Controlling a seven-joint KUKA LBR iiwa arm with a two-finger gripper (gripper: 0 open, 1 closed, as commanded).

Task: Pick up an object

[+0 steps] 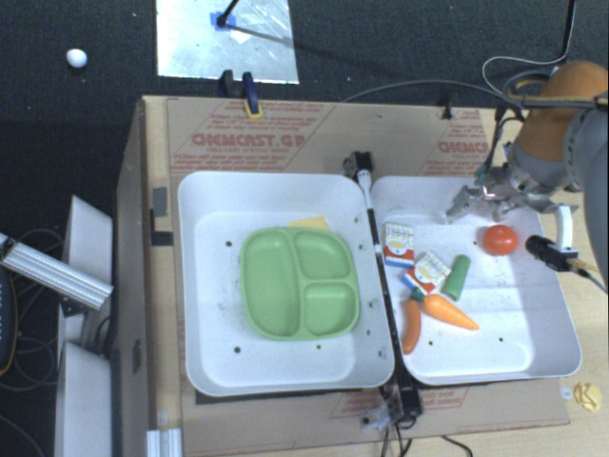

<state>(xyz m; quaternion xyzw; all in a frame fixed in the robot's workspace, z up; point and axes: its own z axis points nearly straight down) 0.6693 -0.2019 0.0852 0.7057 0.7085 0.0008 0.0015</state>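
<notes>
The gripper (490, 206) hung over the far edge of the right bin (557, 346), and its fingers looked spread apart with nothing between them.

The nearest candidate was the toy tomato (500, 240), just beside the gripper, near the bin's far right corner. I'd have called it light, hard plastic. Being round and glossy, it was likely to squirt sideways unless the fingers closed square across its widest part.

The toy carrot (447, 310) lay mid-bin. It was tapered, so a grip on the thick end looked safer than one on the tip. The green toy cucumber (458, 276) lay touching it, or nearly. It was slim and stiff, and a pinch across its middle would have suited. Two small cartons (398, 241) sat toward the bin's left wall. They were flat and light, and probably hard to lift off the floor. An orange-red toy pepper (411, 325) lay close to the left wall, which left little room for a finger on that side.

The bin floor was smooth white plastic, so things would slide if nudged. The tomato had open floor on its near side.

The left bin (205, 255) held a green divided plate (300, 282) with a yellow piece (309, 223) peeking out behind it. Both bins sat on a cardboard-covered surface (247, 139).
</notes>
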